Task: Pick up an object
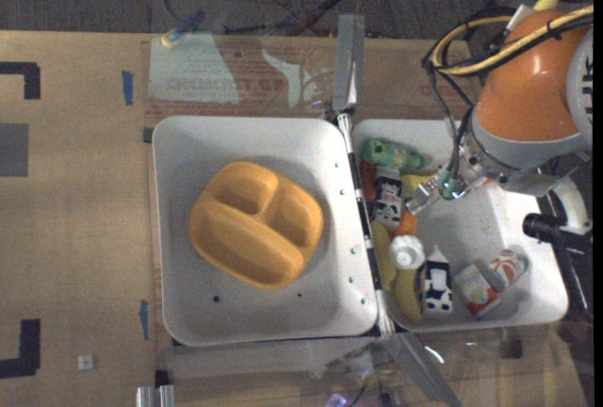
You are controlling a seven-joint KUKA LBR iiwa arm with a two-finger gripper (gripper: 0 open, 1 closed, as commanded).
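The grey-and-orange arm leans over the right white bin, its gripper low above the crowded left side, grip impossible to tell, likely lining up on the black-and-white milk carton, while the compartmented yellow plastic tray fills the left white bin.
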